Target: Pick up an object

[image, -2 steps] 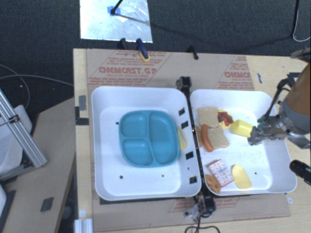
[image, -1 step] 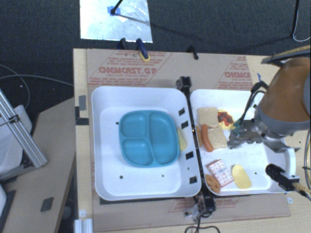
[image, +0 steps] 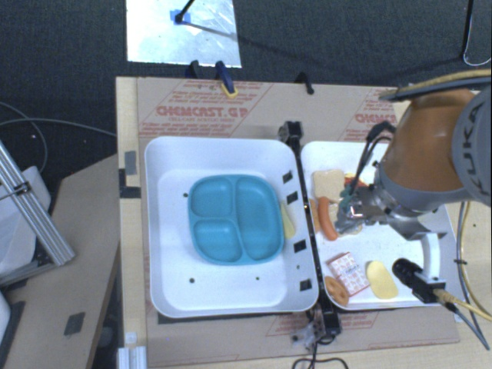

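Now reach step: gripper (image: 347, 215) low in right bin (image: 430, 302), finger state impossible to tell. Orange sausage (image: 326, 218) just beside at 9 o'clock. My guess: next move needs sideways alignment, closing on sausage.

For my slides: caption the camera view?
Arm's pincer over right bin of toy food; blue tray in left bin.
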{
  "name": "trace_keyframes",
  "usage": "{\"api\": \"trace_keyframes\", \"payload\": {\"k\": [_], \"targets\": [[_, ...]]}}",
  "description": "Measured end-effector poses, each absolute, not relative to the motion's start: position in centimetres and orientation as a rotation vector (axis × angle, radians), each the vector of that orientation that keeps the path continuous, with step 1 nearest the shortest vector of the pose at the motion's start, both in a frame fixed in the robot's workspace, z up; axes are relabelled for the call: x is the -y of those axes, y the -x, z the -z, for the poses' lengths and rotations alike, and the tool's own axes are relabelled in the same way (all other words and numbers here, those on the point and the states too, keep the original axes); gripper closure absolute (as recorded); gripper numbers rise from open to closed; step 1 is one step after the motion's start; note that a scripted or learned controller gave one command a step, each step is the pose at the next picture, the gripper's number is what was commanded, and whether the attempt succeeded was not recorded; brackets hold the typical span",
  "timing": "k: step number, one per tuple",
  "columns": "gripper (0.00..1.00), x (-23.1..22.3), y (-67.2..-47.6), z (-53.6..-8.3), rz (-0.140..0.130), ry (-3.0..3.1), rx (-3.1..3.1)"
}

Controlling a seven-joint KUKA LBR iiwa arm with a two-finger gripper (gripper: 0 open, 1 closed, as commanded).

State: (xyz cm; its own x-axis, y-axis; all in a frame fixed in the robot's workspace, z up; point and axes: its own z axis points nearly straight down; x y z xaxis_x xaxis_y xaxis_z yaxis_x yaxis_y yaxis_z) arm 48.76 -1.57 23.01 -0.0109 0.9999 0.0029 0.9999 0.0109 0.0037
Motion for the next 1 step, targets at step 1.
{"api": "trace_keyframes", "payload": {"k": [1], "targets": [[1.0, -4.27, -48.66, -22.37, -0.003, -2.211, -2.234]]}}
